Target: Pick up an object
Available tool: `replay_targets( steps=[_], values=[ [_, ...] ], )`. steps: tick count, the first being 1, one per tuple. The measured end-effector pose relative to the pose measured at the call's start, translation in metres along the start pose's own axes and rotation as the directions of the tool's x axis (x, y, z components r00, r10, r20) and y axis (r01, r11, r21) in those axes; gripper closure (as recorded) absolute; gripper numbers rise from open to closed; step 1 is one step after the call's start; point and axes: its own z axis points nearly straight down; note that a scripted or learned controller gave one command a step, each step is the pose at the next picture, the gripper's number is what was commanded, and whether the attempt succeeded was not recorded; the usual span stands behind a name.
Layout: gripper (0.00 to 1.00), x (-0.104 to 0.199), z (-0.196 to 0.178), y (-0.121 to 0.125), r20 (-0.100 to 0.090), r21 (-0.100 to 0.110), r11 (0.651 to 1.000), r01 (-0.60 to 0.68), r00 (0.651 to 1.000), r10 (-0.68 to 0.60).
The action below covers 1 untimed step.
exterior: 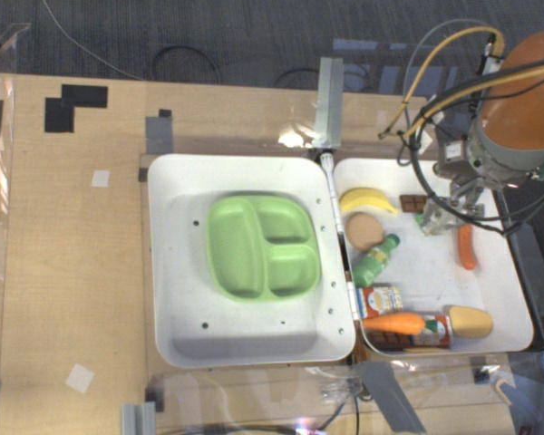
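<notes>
Carrot (399, 323) lay along the right bin's (503, 333) front edge, well apart from the gripper (442, 216) — which hung over the back, beside a sausage (467, 246). Approach step, I judged — nothing gripped; next: descend and close on something.

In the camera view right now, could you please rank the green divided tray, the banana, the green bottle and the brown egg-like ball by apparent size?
1. Green divided tray, clearly largest.
2. Banana and green bottle: too alike to rank.
3. Brown ball, smallest.
</notes>
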Motion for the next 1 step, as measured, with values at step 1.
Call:
replay_targets(
  steps=[1],
  values=[
    [1.00, 0.0438, -0.0841, -0.0031, -0.005, 0.001, 0.995, 0.100, 0.995, -0.100]
  ],
)
